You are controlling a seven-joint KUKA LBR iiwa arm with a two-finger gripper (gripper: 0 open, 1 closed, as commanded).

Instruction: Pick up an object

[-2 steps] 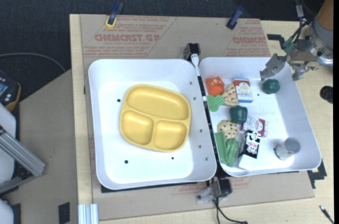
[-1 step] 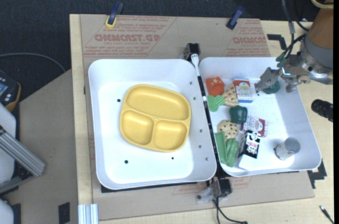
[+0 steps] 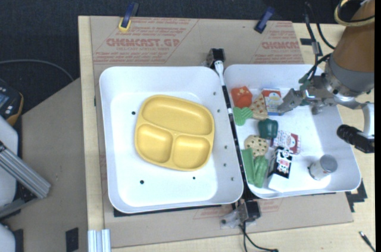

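The toys [image 3: 265,137] lay in a heap at the left side of the right bin [image 3: 333,182], at the right of the frame. My gripper [image 3: 290,102] hung just above them, and I could not tell how it stood. A yellow tray [image 3: 174,132] sat in the left bin [image 3: 119,185].

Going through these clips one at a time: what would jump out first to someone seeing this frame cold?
The big yellow compartment plate sitting alone in the left bin grabs the eye first. Next is the clutter of small colourful items crowded along the left side of the right bin, with a small grey cylinder apart near its lower right corner. The gripper reaches in over that bin's upper part.
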